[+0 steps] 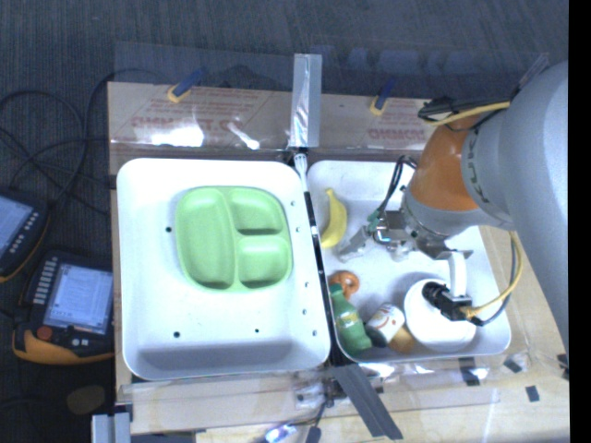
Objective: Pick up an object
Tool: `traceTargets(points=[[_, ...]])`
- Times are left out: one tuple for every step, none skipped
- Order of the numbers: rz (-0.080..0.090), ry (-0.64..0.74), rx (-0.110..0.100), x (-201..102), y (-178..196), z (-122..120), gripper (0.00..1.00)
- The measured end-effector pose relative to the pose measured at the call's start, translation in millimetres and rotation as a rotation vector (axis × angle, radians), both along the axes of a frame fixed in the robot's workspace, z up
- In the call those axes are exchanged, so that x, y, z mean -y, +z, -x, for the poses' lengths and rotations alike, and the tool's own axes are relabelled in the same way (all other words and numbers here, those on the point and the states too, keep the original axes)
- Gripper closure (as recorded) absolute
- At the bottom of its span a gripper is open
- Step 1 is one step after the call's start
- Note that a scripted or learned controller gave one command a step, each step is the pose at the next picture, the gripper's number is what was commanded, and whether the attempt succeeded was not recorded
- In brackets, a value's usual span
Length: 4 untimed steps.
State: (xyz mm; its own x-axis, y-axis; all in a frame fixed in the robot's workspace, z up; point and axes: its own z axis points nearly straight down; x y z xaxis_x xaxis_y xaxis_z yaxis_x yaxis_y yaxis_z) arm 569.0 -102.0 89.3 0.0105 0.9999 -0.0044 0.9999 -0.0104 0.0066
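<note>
The arm reaches in from the right, its gripper [369, 238] low over the right bin [494, 335], just right of the banana [334, 220] at centre frame; nothing sits between the fingers, and open or closed I cannot tell. Bottle [349, 326] and ball [343, 281] crowd the bin's lower left. A green tray [233, 236] fills the left bin [148, 340], likely a drop spot.

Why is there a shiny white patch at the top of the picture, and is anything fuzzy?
In the camera view, light bounces off the clear plastic sheet behind the left bin, making white glare. The arm looms big and soft-edged at the right. The green tray and banana look fairly sharp.
</note>
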Motion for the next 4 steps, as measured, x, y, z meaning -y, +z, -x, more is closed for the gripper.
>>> traceTargets(points=[[0.002,0.251,0.008,-6.5,0.9,70.5,0.0],[-0.002,0.414,-0.007,-2.3,7.3,84.6,0.0],[-0.002,0.397,-0.008,18.8,68.0,31.9,0.0],[0.002,0.444,0.004,63.4,0.2,79.0,0.0]])
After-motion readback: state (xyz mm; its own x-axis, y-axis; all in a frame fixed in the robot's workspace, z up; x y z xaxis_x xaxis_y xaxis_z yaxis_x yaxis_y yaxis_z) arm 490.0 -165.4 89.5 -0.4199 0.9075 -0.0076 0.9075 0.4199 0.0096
